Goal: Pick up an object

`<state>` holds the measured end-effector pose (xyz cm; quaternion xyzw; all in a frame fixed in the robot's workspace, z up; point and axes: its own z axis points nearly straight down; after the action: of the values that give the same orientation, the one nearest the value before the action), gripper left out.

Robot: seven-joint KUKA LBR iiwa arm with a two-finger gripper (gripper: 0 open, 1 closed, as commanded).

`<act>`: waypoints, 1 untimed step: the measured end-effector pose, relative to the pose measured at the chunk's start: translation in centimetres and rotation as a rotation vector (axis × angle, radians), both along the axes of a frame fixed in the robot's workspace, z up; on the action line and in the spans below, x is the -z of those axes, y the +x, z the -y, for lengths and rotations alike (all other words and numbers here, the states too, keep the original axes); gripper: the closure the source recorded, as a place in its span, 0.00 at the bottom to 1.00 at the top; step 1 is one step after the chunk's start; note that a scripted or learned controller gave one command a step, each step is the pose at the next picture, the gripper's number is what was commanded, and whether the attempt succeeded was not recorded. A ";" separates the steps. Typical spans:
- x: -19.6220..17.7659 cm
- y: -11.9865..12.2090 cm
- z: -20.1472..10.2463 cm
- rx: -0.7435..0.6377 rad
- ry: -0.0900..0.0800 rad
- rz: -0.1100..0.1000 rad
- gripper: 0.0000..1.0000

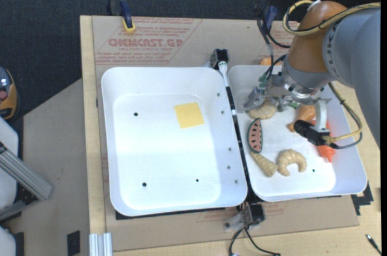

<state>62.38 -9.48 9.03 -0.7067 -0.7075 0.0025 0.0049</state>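
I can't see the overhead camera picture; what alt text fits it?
A grey robot arm reaches into the right white bin, its gripper over a small beige lump near a watermelon slice and croissant. The left bin holds a yellow square.

Grey arm [357,43] with orange band [311,37], yellow-black cables [344,137].

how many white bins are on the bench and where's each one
2. The left bin holds a yellow square. The right bin sits beside it under the arm and holds the watermelon slice and croissant.
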 end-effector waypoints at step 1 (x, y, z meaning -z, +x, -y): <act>0.6 2.4 0.0 0.000 -0.004 0.013 0.00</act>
<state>64.81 -9.44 8.44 -0.7068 -0.7074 -0.0007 -0.0014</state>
